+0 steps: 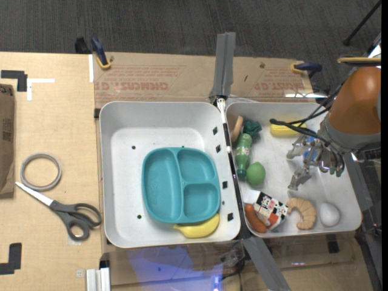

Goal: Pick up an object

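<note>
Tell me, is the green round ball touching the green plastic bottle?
Touching. In the camera view the green round ball sits right against the lower end of the green plastic bottle, with no white bin floor between them.

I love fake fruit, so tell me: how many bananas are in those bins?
2. One banana lies in the left bin, tucked under the teal tray's near edge; the other banana lies at the right bin's far side. More may be hidden.

Two white bins: left, right. One teal tray. Two bananas. One green bottle, one lime, one croissant, one egg, one carrot. One pair of scissors, one tape roll. Three clamps.
</note>
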